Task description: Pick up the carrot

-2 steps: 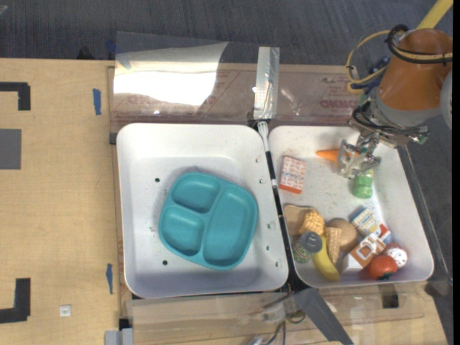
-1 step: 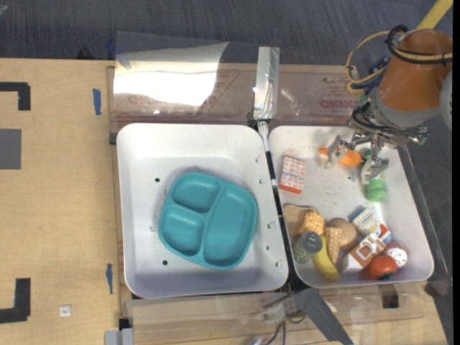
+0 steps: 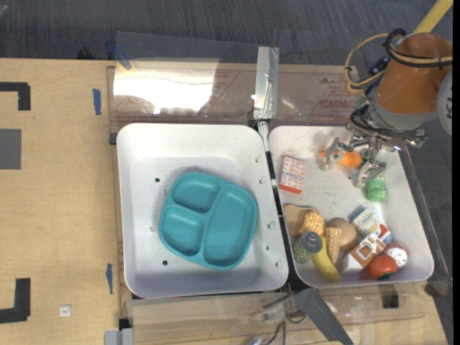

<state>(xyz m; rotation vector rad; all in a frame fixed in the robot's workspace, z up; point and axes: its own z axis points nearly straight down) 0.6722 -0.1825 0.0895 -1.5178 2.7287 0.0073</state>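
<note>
Fingers [image 3: 352, 159] closed around orange carrot [image 3: 351, 159], at one o'clock in right bin [image 3: 420, 214]. Grabbed; needs lifting out.

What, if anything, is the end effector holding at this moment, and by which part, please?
The end effector has the orange carrot between its fingers in the right bin; which part of the carrot it grips cannot be told.

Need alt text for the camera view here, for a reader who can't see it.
The gripper holds an orange carrot between its fingers above the right bin, near its far end. That bin also holds a banana, tomato and small cartons; the left bin holds a teal tray.
</note>
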